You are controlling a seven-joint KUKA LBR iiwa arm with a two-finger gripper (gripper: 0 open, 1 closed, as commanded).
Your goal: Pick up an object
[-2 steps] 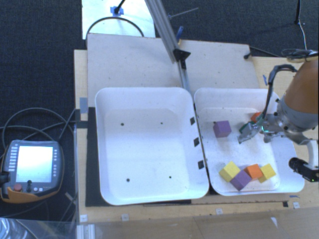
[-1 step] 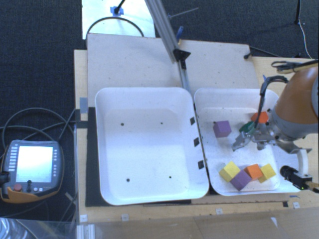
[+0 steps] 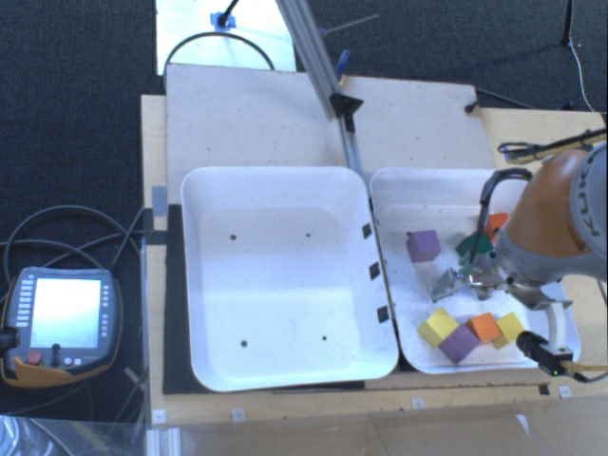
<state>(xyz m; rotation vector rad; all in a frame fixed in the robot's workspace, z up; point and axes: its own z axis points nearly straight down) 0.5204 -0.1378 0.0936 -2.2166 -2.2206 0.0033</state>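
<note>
While the gripper [image 3: 454, 283] is lowered into the right bin [image 3: 394, 264] with its fingers spread and nothing between them, no object is yet lifted, and a purple cube [image 3: 424, 245] just beside it and a lower block cluster [image 3: 472, 331] are left ungrasped.

Two white bins sit side by side — the left bin [image 3: 275, 274] and the right bin [image 3: 404, 207]. In the right one I count two purple blocks [image 3: 424, 246] [image 3: 459, 343], two yellow blocks [image 3: 439, 327] [image 3: 509, 330], two orange blocks [image 3: 484, 327] [image 3: 496, 223] and one green piece [image 3: 472, 246] — seven in all, some partly hidden by the arm.
</note>
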